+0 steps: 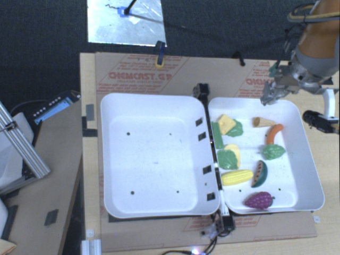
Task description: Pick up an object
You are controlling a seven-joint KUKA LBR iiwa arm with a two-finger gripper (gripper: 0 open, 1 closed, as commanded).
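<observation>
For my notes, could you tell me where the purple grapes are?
The purple grapes lie in the right bin, near its front edge, just below the corn cob and watermelon slice.

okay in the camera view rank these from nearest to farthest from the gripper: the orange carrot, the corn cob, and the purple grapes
Measured from the gripper, above the right bin's far edge:
1. Orange carrot, in the bin's far right part.
2. Corn cob, lower down, near the divider between the bins.
3. Purple grapes, at the bin's near edge.
</observation>
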